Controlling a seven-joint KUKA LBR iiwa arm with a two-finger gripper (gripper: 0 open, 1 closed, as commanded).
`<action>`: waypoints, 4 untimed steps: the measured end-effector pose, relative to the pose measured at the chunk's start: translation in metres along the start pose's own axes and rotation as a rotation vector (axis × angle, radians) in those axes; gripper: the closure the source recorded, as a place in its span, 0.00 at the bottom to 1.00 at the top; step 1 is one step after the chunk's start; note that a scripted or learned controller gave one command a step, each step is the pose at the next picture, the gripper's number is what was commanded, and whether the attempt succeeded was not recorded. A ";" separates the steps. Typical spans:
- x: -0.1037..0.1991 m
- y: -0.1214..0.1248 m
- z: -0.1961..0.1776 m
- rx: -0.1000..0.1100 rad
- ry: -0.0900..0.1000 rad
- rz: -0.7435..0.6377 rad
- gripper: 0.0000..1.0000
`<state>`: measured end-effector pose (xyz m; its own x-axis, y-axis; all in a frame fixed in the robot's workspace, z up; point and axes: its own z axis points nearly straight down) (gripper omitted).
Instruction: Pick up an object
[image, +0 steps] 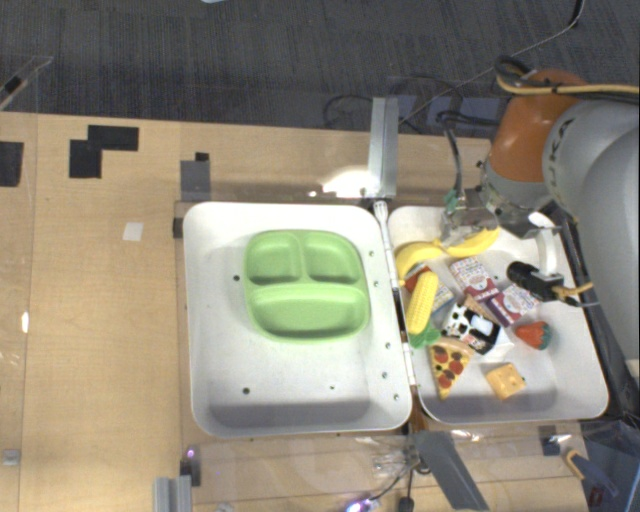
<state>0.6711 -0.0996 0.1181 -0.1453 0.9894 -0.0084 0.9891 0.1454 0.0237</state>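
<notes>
In the camera view you're looking at the gripper hanging over the right bin's back edge, right above a banana; can't tell its grip state. The green plate is sitting in the left bin.

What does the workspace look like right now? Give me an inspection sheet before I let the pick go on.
Surface: wooden bench bearing two white bins side by side, left bin and right bin.
Job's things: in the right bin, banana, corn cob, pizza slice, cheese wedge, strawberry, a second banana under the gripper, small printed boxes.
Clutter: green divided plate in the left bin.
Grippers: gripper low over the right bin's far edge; finger state hidden.
Cables: black cables behind the bins.
Surroundings: black marks on the bench, dark floor beyond.
</notes>
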 end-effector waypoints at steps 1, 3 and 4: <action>0.000 0.000 0.000 0.000 0.000 -0.001 0.00; 0.016 -0.033 0.011 0.005 0.003 0.224 0.00; -0.022 -0.002 -0.105 0.019 0.002 0.465 0.00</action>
<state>0.6702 -0.1210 0.2234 0.3140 0.9494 0.0005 0.9494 -0.3140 0.0065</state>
